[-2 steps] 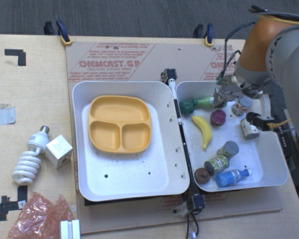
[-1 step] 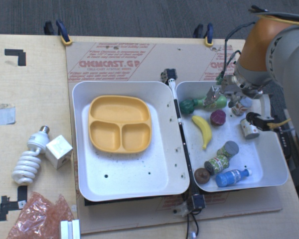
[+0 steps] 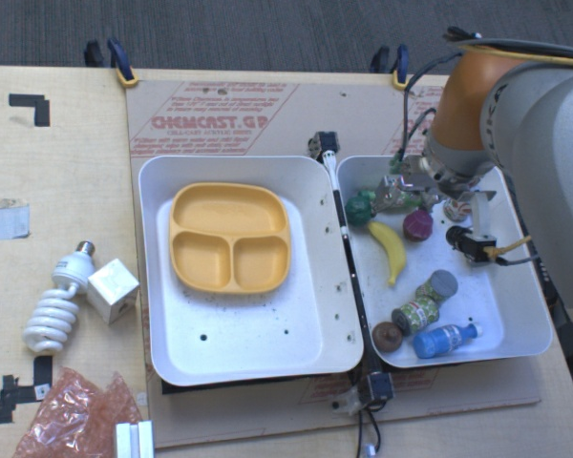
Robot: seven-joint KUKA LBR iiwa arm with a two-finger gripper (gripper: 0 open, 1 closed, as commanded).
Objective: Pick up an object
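Nothing lifted yet: gripper low over the right bin's upper end, every object lying on the bin floor

In the right bin (image 3: pixel 516 337) a banana (image 3: pixel 389 248) lies near the centre, with a green object (image 3: pixel 360 207) at its 11 o'clock, a purple ball (image 3: pixel 417 224) at 2 o'clock, and a green can (image 3: pixel 422 306), brown object (image 3: pixel 389 334) and blue bottle (image 3: pixel 444 340) towards 5 o'clock; the gripper (image 3: pixel 406 191) hangs just above the green object and ball, and I cannot tell how its fingers are set or whether they grip anything, so the pick seems undone; crowded neighbours could foul a grasp; at 9 o'clock the left bin (image 3: pixel 172 351) holds a yellow divided tray (image 3: pixel 231 237), and a light bulb (image 3: pixel 57 303) and white cube (image 3: pixel 113 288) lie on the desk (image 3: pixel 57 189) beyond
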